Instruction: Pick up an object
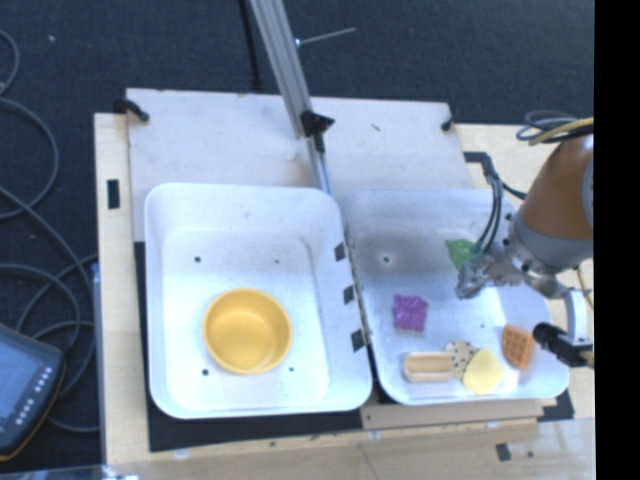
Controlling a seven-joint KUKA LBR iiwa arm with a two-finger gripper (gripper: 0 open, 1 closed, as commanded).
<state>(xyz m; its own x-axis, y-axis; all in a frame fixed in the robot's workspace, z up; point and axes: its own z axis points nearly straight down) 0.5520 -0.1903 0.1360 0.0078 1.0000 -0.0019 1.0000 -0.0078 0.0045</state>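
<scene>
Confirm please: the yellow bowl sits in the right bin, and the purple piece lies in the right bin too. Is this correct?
Not fully. The camera view shows the yellow bowl in the left bin, not the right one. The purple piece does lie in the right bin, as you said.

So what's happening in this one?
The arm reaches in over the right bin, its pincer low beside a green item near the far side. A purple piece, a tan block, a yellow piece and an orange one lie loose. A yellow bowl sits in the left bin.
</scene>
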